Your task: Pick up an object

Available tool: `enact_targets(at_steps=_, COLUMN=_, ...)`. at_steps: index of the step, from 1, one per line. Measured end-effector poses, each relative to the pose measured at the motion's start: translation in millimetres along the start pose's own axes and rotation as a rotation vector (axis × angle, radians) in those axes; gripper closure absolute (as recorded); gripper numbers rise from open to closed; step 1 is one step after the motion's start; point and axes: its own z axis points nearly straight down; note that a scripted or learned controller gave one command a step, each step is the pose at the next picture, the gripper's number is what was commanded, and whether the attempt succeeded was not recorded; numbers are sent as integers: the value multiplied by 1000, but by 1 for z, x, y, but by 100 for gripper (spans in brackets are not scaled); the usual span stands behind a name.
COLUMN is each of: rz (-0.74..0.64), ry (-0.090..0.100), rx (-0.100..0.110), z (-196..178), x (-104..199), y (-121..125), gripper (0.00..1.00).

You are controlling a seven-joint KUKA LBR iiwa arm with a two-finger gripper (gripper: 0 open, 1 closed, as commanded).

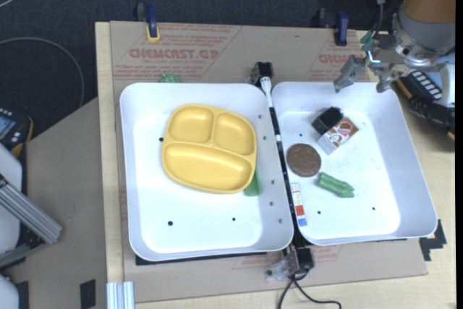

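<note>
Approach step | gripper (365, 74) held spread and empty above right bin's (405, 210) far rim | descent onto box (338, 135) or disc (304, 160) judged needed next

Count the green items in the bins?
2: a green pod in the right bin, a green piece under the yellow plate edge; more may be hidden beneath.

Bright, even overhead light washes out the floor of the left bin (195, 224) around the yellow plate (210, 148), hiding surface detail there. Shadows beside that plate are short and soft. Focus is slightly soft throughout, more so toward the corners.
</note>
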Motion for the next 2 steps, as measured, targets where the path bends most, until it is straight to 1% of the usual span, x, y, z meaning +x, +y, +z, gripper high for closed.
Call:
enact_targets(at_steps=1, rz=-1, ry=2, rx=12, z=175, x=0, y=26, gripper=0)
enact_targets(at_steps=2, rz=-2, ry=-1, rx=-4, z=153, x=-1, y=30, gripper=100)
